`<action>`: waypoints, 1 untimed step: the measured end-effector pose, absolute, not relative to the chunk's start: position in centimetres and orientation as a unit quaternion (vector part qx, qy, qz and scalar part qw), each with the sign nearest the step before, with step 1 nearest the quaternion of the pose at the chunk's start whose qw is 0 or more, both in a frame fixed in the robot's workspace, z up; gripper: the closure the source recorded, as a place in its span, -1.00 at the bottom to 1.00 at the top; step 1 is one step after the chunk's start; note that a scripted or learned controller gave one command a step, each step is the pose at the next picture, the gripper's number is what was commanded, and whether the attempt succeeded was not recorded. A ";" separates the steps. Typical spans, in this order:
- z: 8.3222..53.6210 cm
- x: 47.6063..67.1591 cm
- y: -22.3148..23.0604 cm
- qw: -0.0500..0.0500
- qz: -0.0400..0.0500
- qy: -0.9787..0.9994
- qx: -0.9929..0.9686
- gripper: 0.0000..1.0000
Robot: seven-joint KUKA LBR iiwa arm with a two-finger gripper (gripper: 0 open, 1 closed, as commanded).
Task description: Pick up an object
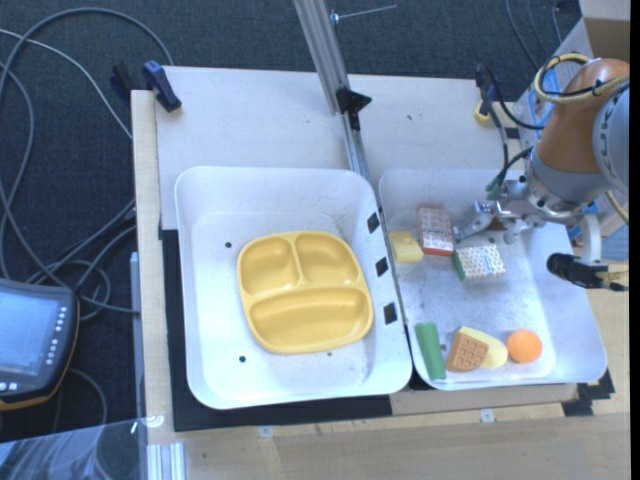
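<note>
Hand (478, 226) low inside the right bin (580, 353), reaching in from the right, metal tips just above and touching or nearly touching the checkered block (481, 262), with the red-and-white box (435, 231) just to its left; whether spread or clenched, and whether anything sits between the tips, cannot tell from this slant. Poised, by the look of it, for a grab at the block, the nearest loose piece. Elsewhere in that bin: yellow piece (406, 246) by the left wall, green cylinder (429, 349), waffle toy (473, 350) and orange ball (524, 346) along the near edge; left bin (200, 298) carrying a yellow divided plate (304, 292).
</note>
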State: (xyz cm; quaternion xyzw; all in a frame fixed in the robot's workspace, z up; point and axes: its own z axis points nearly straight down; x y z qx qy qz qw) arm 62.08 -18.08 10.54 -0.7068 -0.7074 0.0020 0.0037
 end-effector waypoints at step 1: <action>9.2 62.1 -18.0 0.002 0.001 -0.707 -0.707 -1.00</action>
